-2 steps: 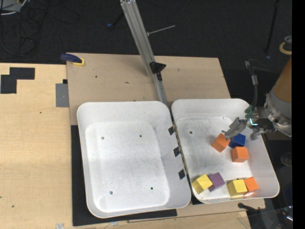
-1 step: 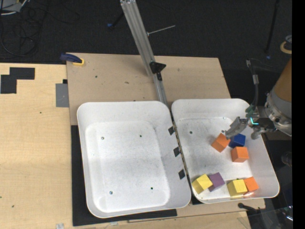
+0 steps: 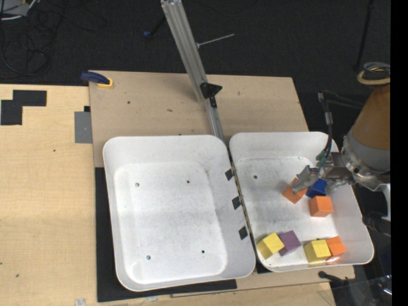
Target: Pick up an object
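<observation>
In the right bin (image 3: 280, 146), my gripper (image 3: 311, 178) reaches in from the right and sits low over a small cluster of blocks. A blue block (image 3: 317, 187) lies directly under it. An orange block (image 3: 293, 194) touches its left tip, and an orange cube (image 3: 321, 206) rests just below the blue one. Along the bin's front edge lie a yellow block (image 3: 271, 244), a purple block (image 3: 290, 240), a second yellow block (image 3: 317, 250) and another orange block (image 3: 336, 246).
The left bin (image 3: 127, 152) sits beside the right one, with black clips (image 3: 234, 201) along the shared rim. A slanted aluminium rail (image 3: 191, 56) rises behind the bins. The arm's grey and orange wrist (image 3: 373, 132) hangs over the right bin's far right edge.
</observation>
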`<state>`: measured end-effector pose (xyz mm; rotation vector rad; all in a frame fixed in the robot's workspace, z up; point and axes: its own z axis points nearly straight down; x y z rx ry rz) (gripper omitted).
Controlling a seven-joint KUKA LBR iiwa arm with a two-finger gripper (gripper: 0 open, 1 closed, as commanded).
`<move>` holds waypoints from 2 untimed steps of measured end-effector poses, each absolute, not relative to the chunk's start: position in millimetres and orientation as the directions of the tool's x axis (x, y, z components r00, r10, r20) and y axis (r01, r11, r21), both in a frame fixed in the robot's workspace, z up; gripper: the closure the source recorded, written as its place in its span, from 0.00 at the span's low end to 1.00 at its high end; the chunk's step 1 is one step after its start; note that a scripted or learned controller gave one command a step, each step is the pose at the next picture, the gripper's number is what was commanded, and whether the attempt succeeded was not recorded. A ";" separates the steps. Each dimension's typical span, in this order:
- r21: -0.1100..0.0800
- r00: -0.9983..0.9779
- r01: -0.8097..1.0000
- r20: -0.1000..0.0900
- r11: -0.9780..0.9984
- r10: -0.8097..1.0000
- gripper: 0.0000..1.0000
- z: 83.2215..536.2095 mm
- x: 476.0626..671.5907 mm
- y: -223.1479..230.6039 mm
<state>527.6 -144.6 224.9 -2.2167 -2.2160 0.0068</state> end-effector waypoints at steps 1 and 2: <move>-0.009 0.001 1.000 0.002 -0.001 1.000 0.00 180.7 525.4 -146.5; -0.009 0.001 1.000 0.002 -0.001 1.000 0.00 132.9 527.0 -153.2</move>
